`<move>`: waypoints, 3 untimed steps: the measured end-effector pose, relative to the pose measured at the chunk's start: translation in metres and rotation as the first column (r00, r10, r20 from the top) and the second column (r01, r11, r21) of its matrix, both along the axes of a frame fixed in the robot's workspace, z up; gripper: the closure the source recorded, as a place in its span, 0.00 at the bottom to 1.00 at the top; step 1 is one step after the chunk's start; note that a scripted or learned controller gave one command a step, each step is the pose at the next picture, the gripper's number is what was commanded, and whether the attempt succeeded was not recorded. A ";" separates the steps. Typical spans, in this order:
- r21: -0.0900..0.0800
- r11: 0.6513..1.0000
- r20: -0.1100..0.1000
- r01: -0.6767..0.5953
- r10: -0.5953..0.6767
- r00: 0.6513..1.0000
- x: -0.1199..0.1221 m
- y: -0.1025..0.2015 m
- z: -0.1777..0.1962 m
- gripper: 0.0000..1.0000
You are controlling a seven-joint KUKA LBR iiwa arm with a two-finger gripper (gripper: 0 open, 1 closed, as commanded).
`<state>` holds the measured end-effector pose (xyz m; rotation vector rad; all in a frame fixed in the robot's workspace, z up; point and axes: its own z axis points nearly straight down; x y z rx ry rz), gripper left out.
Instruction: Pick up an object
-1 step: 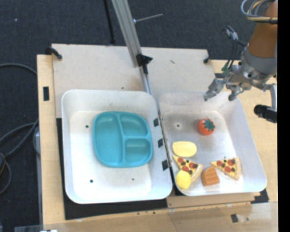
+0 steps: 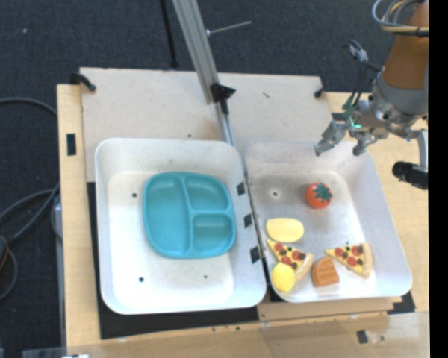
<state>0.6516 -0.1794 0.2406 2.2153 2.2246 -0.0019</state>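
Note:
My gripper [image 2: 341,143] hangs over the back edge of the right bin [image 2: 381,222], fingers spread open with nothing between them. Below it in that bin lie a red tomato [image 2: 319,195], a pale yellow oval piece [image 2: 284,230], a pizza slice [image 2: 290,256], a yellow lemon [image 2: 283,278], an orange toast piece [image 2: 325,273] and a second pizza slice [image 2: 352,258]. The tomato is the closest to the gripper, a short way in front of it and slightly left.
The left bin [image 2: 116,274] holds a blue divided plate [image 2: 189,215]. A metal strut [image 2: 201,51] slants down from the top to the gap between the bins. The grey and orange arm [image 2: 403,66] stands at the right edge.

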 end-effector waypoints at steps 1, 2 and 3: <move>0.001 1.000 -0.003 0.002 -0.002 1.000 -0.002 0.002 -0.042 0.00; 0.001 1.000 -0.005 0.003 -0.003 1.000 -0.008 0.004 -0.103 0.00; 0.001 1.000 -0.003 0.005 -0.005 1.000 -0.009 0.003 -0.142 0.00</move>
